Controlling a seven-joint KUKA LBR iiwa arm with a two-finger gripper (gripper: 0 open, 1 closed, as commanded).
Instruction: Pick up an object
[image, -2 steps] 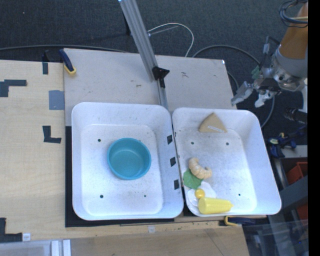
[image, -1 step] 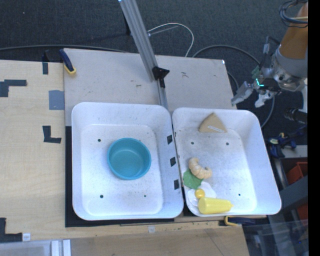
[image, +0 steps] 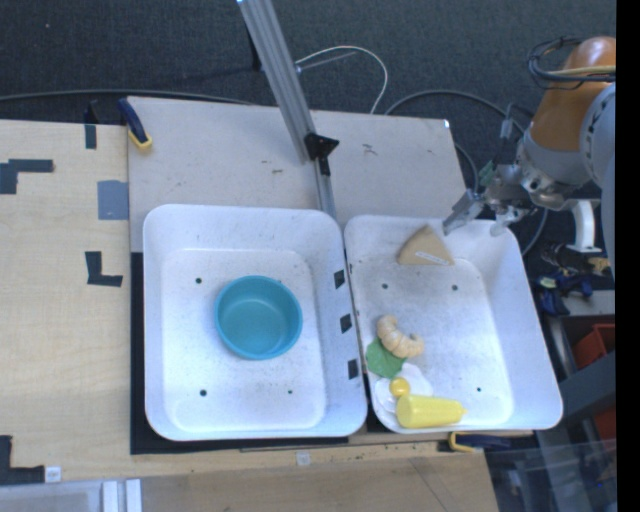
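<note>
Left white bin (image: 170, 330): holds a round blue plastic bowl (image: 259, 317), upright and alone.
Right white bin (image: 520, 330): landmark; tan wedge-shaped block (image: 426, 247) near its far rim, curled beige piece (image: 399, 337) on a green scrap (image: 381, 359) mid-left, yellow bottle-like toy (image: 427, 409) at its near edge.
Gripper (image: 462, 215): poised over the bin's far right corner, just beside the wedge, probably the target; open or closed, cannot tell.

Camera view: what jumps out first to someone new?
The blue bowl, alone in the middle of the left bin. Next, the yellow cluster at the right bin's near-left corner: a yellow bottle-like object, with a curled tan piece and green leaf just above it. A tan wedge lies at the far edge, with the gripper beside it.
</note>
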